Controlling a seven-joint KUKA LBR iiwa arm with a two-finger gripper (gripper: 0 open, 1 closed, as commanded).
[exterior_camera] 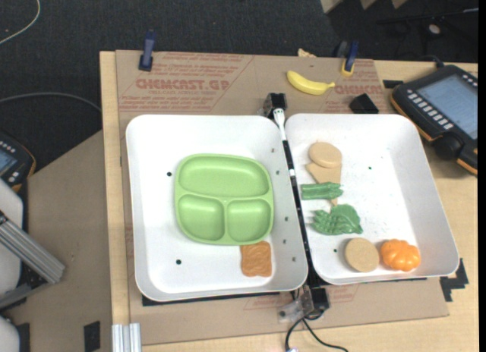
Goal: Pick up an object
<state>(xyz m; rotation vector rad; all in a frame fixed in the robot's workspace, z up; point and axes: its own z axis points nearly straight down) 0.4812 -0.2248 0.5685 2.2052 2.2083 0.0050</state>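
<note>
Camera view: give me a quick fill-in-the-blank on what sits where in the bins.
1. The green divided plate lies in the ____ bin.
2. The banana lies ____ both bins, on the board.
3. The orange pumpkin sits in the right bin beside a round ____ disc.

Missing words: left; outside; tan

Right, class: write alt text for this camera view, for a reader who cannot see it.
Two shallow white bins sit side by side on a bench. The left bin holds a green divided plate; the right bin holds toy foods, including an orange pumpkin. A yellow banana lies behind the bins.
</note>
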